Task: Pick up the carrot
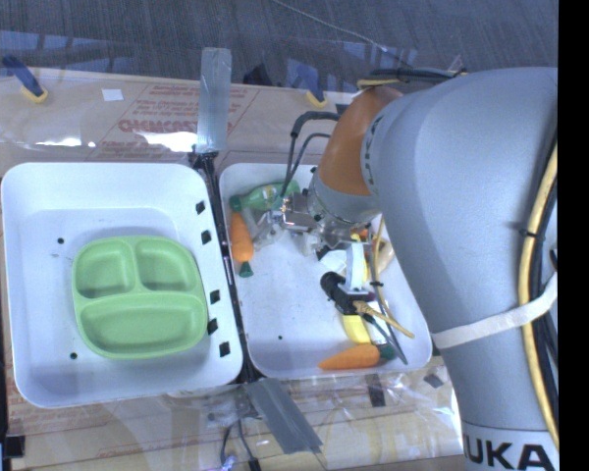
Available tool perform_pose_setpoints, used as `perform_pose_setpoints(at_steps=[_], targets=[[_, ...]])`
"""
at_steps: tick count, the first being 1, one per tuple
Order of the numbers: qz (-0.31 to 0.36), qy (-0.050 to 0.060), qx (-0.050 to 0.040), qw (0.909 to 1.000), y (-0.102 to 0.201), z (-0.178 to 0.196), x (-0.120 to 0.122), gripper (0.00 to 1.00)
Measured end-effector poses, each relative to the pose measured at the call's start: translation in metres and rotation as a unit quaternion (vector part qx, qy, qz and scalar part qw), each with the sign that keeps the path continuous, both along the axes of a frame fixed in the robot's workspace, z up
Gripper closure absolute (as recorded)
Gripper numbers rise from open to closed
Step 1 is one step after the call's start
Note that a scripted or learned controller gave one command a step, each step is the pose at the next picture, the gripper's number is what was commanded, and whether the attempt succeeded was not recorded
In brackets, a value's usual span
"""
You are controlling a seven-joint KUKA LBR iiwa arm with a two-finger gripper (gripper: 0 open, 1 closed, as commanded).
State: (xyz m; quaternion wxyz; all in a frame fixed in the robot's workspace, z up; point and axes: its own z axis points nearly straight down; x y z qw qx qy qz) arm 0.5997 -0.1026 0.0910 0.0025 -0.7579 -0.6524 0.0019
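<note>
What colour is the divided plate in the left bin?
Light green; the divided plate shows clearly in the camera view.

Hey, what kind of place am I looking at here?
Probably a robot lab test bench: a KUKA arm reaches over two white bins, one holding a green plate, the other toy food like a carrot.

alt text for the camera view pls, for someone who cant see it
A grey arm reaches from the right over the right bin, its end effector low beside a carrot at the bin's left wall. A second carrot lies near the front edge, and the left bin holds a green tray.
</note>
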Motion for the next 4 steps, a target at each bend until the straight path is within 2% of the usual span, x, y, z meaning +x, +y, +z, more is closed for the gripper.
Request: perform_pose_setpoints(at_steps=[1, 2, 3, 4], targets=[[-0.12, 0.001, 0.0, 0.9927, 0.006, 0.0, -0.005, 0.0], [-0.173, -0.006, 0.0013, 0.9849, 0.061, 0.105, -0.061, 0.0], [-0.238, -0.002, -0.0013, 0.9711, 0.07, 0.1, -0.062, 0.0], [-0.284, -0.001, -0.0017, 0.9589, 0.092, 0.1, -0.053, 0.0]])
